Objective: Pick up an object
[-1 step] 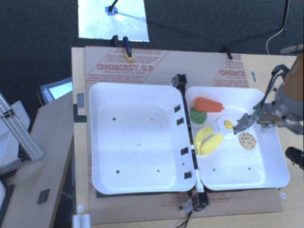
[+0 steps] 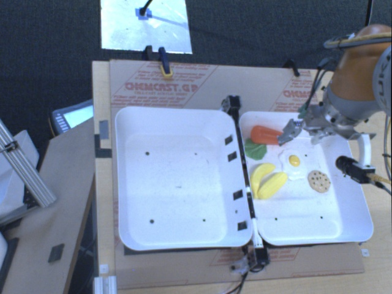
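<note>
Arm over the right bin [image 2: 352,225], above toy food.
The jaws [image 2: 289,133] hang just beside the carrot [image 2: 266,134]; whether they are open I cannot tell.

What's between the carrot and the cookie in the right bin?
Camera view: the fried egg lies between the carrot and the cookie, on the right bin floor.

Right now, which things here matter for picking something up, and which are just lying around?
For the job:
gripper
carrot
green leaf
fried egg
banana
cookie
right bin

Just lying about:
left bin
yellow clamp
cardboard sheet
</note>
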Motion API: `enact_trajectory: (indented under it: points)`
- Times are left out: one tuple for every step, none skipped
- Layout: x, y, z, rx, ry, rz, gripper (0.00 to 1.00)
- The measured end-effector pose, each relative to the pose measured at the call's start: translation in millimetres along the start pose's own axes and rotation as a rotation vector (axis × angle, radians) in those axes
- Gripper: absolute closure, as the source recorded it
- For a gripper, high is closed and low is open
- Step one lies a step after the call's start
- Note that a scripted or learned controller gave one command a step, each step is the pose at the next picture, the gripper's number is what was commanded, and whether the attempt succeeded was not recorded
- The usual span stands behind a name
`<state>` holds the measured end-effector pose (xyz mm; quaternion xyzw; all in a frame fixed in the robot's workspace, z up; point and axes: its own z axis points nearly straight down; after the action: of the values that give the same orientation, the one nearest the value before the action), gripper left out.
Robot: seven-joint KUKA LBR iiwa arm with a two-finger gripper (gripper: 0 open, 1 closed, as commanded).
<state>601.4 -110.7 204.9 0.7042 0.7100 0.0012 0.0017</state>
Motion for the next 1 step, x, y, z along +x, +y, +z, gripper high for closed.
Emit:
enact_trajectory:
  points:
    - [79.9, 61.8, 21.0, -0.002, 0.003, -0.005, 0.0]
